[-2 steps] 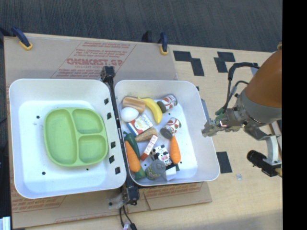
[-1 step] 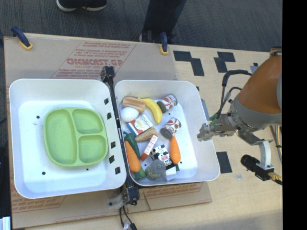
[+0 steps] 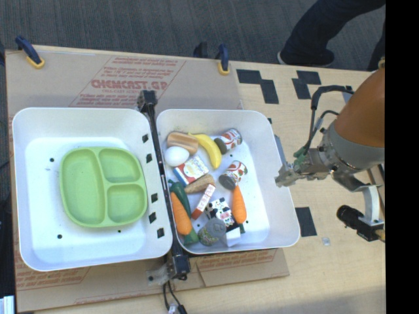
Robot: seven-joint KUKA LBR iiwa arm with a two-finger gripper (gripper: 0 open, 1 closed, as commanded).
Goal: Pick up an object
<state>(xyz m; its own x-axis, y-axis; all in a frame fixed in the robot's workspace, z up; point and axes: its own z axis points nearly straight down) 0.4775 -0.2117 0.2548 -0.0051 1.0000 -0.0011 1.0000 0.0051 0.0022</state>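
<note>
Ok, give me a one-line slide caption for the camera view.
The tool hovers beside the right bin of toy food; the green divided plate sits in the left bin.

Robotics lab, test-bench setup. Grey arm with orange band (image 3: 363, 120) mounted at a bench (image 3: 262, 84) covered with cardboard sheeting printed in red, held by blue-and-yellow clamps (image 3: 223, 59). Two shallow white bins (image 3: 26, 195) placed side by side, joined by black fixtures. Black tape marks (image 3: 256, 80) on the bench top. Toy food items (image 3: 203, 182) and a green divided tray (image 3: 103, 186) as test pieces. Grey carpet (image 3: 131, 12) beyond.
</note>
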